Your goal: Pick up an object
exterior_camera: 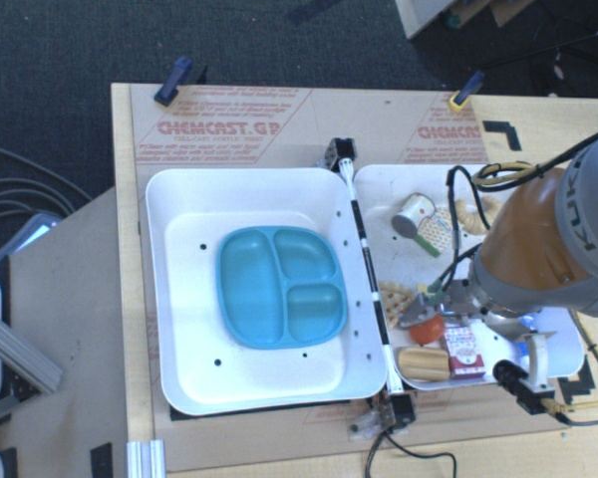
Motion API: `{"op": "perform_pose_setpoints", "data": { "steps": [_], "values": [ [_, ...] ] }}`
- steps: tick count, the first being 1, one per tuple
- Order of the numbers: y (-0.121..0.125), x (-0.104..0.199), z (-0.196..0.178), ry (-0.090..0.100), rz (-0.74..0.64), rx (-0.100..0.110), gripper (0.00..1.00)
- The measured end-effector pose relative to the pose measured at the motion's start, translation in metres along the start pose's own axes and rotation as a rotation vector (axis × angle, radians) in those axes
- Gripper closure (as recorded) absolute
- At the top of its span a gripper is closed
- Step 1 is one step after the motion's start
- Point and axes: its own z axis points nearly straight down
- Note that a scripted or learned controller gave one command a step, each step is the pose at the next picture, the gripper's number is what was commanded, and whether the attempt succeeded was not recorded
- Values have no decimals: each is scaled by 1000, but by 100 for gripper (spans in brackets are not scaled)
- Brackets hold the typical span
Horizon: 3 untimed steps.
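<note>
The right bin [381, 183] holds several small objects. A silver cup [416, 208] lies at its back, with a green-handled utensil [428, 241] next to it. At the front lie a tan bun-like piece [424, 363], a red and white box [462, 351] and a small red object [431, 330]. My gripper [423, 313] is low over the bin's front left, right above the red object and next to a tan lattice piece [396, 296]. The arm's grey and orange body [533, 247] hides the bin's right half. Nothing visibly hangs from the gripper.
The left bin [179, 267] holds a blue divided plate [281, 287]. A black-edged divider [364, 257] runs between the two bins. Blue [171, 81] and yellow [465, 90] clamps sit at the bench's back edge. Cables loop over the arm [478, 177].
</note>
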Motion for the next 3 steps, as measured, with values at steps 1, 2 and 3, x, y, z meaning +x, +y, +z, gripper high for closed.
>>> {"op": "perform_pose_setpoints", "data": {
  "steps": [1, 2, 3],
  "values": [
    [0, 3, -9, 5, -3, 1, 100],
    [7, 68, -99, 7, -5, 4, 100],
    [16, 146, -100, 7, -5, 5, 100]
  ]
}}
